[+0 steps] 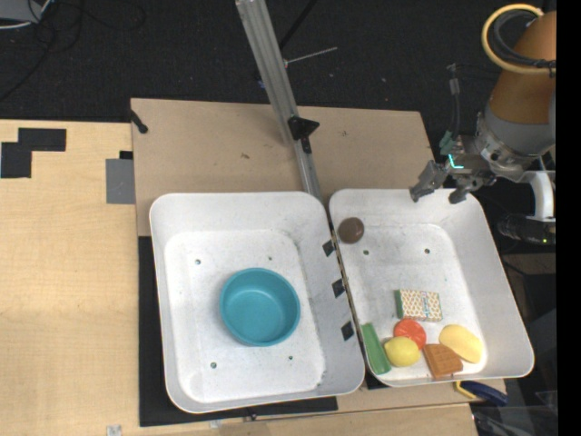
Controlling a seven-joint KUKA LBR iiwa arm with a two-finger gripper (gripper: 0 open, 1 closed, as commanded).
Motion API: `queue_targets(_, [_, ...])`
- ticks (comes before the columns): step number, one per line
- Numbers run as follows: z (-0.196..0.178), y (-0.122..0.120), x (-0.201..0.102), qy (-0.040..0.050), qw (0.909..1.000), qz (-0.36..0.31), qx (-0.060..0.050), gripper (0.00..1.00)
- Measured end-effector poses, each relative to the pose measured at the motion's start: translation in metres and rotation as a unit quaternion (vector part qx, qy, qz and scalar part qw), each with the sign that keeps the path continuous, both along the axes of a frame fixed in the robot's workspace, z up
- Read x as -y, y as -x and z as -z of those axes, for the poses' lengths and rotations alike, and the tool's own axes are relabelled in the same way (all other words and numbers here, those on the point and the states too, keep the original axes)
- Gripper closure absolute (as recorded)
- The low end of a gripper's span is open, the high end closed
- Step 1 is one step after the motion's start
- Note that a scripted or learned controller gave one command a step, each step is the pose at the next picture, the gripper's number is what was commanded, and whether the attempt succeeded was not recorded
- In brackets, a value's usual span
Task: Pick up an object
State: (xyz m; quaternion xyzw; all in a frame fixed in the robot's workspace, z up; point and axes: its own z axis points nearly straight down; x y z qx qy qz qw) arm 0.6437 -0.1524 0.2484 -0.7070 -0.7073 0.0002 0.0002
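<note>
Status: task not begun, by the look of it. The two-finger gripper (439,183) on the grey arm with orange band (519,89) hangs over the far rim of the right-hand shallow white bin (472,225), fingers spread apart, nothing between them.

Candidate objects, right bin:
- small brown ball (350,231), far-left corner, well apart from the rest
- patterned pale square block (418,304)
- red round piece (409,330), just beside the block
- yellow rounded piece (401,351), touching the red one
- yellow oval piece (460,341)
- orange-brown flat square (442,361)
- green stick-shaped piece (374,347), along the left wall

Left-hand shallow white bin (182,234): one teal plastic bowl (260,306), upright.

Remaining (a judgement): descend, close on one item, lift it. All of that is left.

Surface and room: bins sit on a tan board (218,143) atop a pale wooden bench (64,252); a slanted aluminium rail (272,71) crosses behind; dark floor (182,34) with cables beyond.
</note>
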Motion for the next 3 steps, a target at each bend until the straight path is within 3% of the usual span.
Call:
queue_targets(1, [0.000, 0.000, 0.000, 0.0000, 1.0000, 0.000, 0.000, 0.00])
queue_targets(3, [0.100, -0.002, -0.008, -0.0004, 1.0000, 0.000, -0.002, 0.00])
